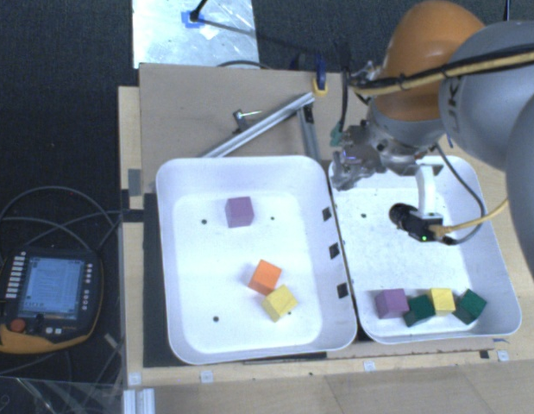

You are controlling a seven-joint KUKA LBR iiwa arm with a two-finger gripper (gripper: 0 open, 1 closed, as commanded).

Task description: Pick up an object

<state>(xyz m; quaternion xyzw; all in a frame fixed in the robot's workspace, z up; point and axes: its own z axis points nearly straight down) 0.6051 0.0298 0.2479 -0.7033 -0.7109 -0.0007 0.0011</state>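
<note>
White left bin (pixel 176 257) roomy, three cubes spread mid-floor, right bin (pixel 486 257) four cubes crowding 6 o'clock rim, gripper (pixel 346 172) at its 11 o'clock corner, grip state can't tell.

Two white bins: left bin (pixel 176 231), right bin (pixel 495 257).
Seven blocks in all.
Left bin, three blocks: one purple block (pixel 239 211), one orange block (pixel 266 276), one yellow block (pixel 279 303).
Right bin, four blocks: one purple (pixel 391 303), one yellow (pixel 442 299), two green (pixel 417 310) (pixel 470 305).
One robot arm (pixel 474 76).
</note>
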